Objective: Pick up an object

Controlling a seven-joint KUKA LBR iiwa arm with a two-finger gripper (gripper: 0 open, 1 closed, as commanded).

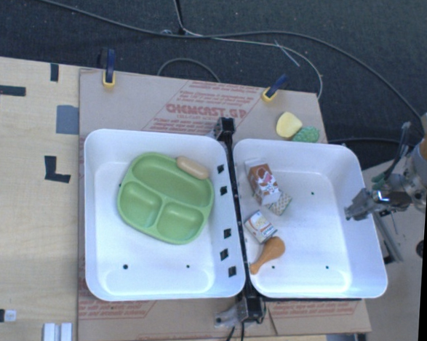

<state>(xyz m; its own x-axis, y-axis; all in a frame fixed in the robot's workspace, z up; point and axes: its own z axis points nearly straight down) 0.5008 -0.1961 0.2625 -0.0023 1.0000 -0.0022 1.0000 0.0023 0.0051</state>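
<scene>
The gripper hangs over the right bin's rim at three o'clock, apart from everything inside it. The view is too small to tell how it is set.

That bin holds three things along its nine-o'clock side: a brown and white carton, a small white packet just below it, and a toy drumstick toward seven o'clock, nearly touching the packet. The left bin carries a green divided plate with a tan bread roll on its one-o'clock rim.

By my judgement this is the approach step, with nothing picked. The next move calls for reaching toward nine o'clock across the bin and coming down over one item; the drumstick looks least crowded.
</scene>
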